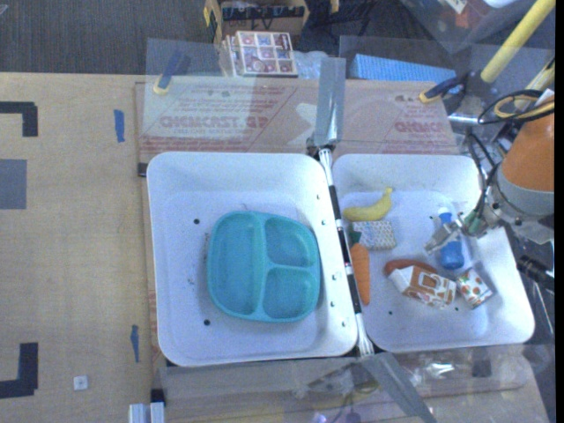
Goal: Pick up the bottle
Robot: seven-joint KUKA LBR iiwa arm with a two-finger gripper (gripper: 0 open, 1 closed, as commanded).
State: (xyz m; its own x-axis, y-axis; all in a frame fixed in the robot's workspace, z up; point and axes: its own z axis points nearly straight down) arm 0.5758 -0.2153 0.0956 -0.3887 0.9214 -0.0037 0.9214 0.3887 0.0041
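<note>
The bottle is small, with a blue body, and lies in the right bin near its right side. A blue piece that may be its cap shows just above it. My gripper reaches in from the right, below the orange band, and hangs directly over the bottle's upper part, hiding some of it. I cannot make out whether it touches the bottle.
The right bin also holds a banana, a carrot, a patterned pad and a printed carton with a small packet beside it. A teal divided plate lies in the left bin.
</note>
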